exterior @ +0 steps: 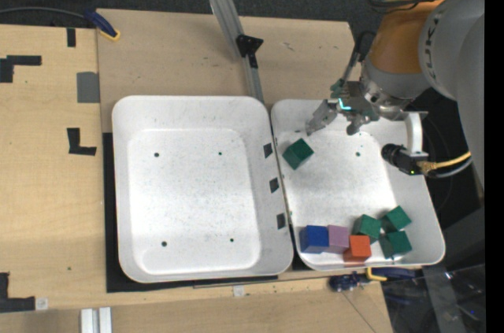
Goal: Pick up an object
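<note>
We see the pincer point(337, 121) spread, holding nothing, with the green cube point(298, 153) lying tilted just below and left of it in the right bin point(409, 190). Descending off-centre, we judge, could nudge the cube aside.

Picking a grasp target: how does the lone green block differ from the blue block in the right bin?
The lone green block sits apart near the bin's upper left, turned at an angle; the blue block sits at the near edge, touching a purple block. The green one is closer to the gripper. Both look similar in size.
</note>
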Robot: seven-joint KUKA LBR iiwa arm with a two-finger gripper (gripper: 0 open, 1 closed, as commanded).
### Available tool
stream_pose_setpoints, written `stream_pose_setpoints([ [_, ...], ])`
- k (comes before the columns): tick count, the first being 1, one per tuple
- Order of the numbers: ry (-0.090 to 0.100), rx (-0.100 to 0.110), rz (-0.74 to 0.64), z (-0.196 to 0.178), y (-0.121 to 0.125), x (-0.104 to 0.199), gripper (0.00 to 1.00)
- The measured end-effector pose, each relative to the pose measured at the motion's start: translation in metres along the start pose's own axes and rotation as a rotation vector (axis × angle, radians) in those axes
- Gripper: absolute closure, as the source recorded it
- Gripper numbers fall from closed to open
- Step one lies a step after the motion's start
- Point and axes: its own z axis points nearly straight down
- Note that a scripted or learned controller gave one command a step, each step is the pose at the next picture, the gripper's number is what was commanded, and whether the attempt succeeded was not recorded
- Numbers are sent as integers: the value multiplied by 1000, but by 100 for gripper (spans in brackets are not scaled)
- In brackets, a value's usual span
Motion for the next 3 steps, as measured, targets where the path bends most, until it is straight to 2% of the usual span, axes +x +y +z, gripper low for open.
stream_pose_setpoints([
  [1, -1, -4, -1, -3, 1, 0, 0],
  [2, -1, 0, 0, 42, -1, 4, 0],
  [3, -4, -23, -1, 73, 4, 4, 0],
])
